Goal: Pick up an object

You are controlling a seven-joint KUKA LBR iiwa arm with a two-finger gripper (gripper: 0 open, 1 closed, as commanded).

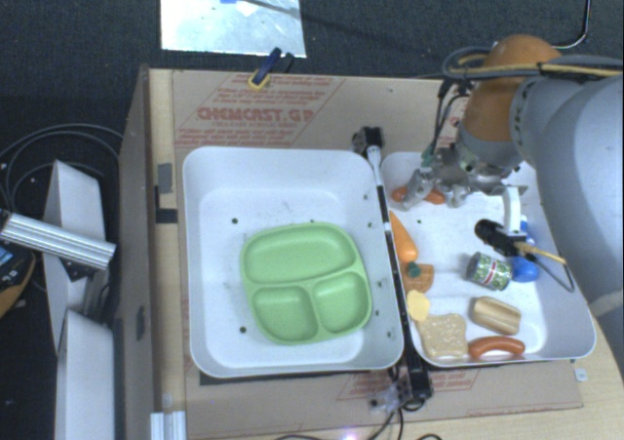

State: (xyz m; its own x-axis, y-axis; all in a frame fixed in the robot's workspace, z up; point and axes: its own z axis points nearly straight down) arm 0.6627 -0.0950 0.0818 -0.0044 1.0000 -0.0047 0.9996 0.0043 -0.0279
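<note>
Camera view, from above at a slant. The gripper (430, 184) stood low in the far corner of the right bin (450, 245), next to the divider; whether it was open or closed could not be told. No single target was fixed by the task. The likeliest candidate was a small orange-red item (435, 199) lying right at the gripper, its shape unclear and no grasp on it visible. Risks, as judged: so close to the bin wall, the gripper could catch the rim or push the item into the corner rather than enclose it. A smooth, tapered piece such as the carrot (402, 238) would tend to squirt out of a pinch, and the green-labelled can (487, 270), lying on its side, could roll. The remaining pieces looked like glossy toy food: a flat speckled toast slice (444, 334), a rounded tan roll (495, 313) and a shiny curved sausage (495, 347). The left bin (224, 196) held a matte green divided plate (305, 282) with three compartments.
</note>
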